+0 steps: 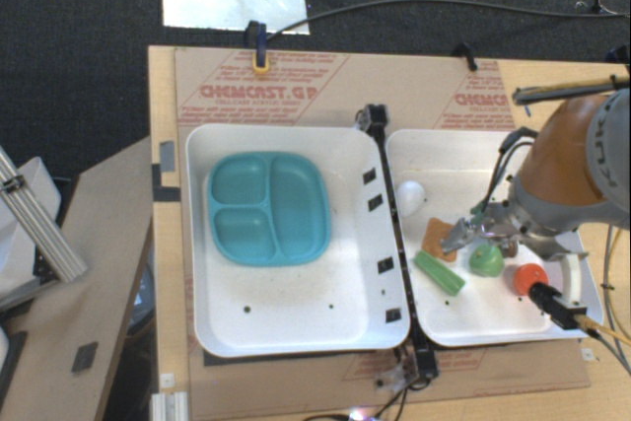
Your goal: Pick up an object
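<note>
arm point(582, 153): cut by right edge | orange piece point(439, 237): partly hidden

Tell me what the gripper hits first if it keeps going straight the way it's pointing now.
Most likely the orange-brown piece right ahead of the gripper in the right bin. Depth is unclear from above, so it could pass just over it.

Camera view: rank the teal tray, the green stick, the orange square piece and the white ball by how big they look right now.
Largest to smallest:
1. teal tray, by far the biggest
2. green stick
3. orange square piece and white ball, which look about alike; the gripper partly covers the orange piece, so I won't rank them.
</note>
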Controlling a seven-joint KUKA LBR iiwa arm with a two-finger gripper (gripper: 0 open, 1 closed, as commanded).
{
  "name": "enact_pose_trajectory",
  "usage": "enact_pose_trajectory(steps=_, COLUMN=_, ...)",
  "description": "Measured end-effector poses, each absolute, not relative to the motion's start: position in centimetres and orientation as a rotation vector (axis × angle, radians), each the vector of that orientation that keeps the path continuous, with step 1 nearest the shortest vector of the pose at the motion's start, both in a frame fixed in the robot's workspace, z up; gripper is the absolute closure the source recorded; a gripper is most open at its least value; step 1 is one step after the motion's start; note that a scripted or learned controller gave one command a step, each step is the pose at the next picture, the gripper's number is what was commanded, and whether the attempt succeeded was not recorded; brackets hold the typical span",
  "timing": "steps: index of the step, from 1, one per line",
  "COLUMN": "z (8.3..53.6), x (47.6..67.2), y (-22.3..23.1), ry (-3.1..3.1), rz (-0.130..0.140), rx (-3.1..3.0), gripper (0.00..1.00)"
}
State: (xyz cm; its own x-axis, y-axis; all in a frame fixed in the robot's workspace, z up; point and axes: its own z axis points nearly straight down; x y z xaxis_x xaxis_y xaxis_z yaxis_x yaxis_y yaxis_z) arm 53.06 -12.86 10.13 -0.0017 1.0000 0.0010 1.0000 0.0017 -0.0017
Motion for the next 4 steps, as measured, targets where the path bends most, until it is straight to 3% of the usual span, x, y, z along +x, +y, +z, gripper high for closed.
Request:
enact_pose_trajectory(steps=1, z=8.6, x=53.2, y=-12.9, ry=-2.223, rz=-0.003, rx=-2.222, gripper=0.0)
enact_pose_trajectory(steps=2, z=9.9, x=53.5, y=-12.8, ry=-2.227, rz=-0.011, rx=-2.224, gripper=1.0)
enact_pose_trajectory(steps=4, z=19.5, x=54.4, y=-13.8, ry=-2.228, rz=-0.003, rx=-2.22, gripper=1.0)
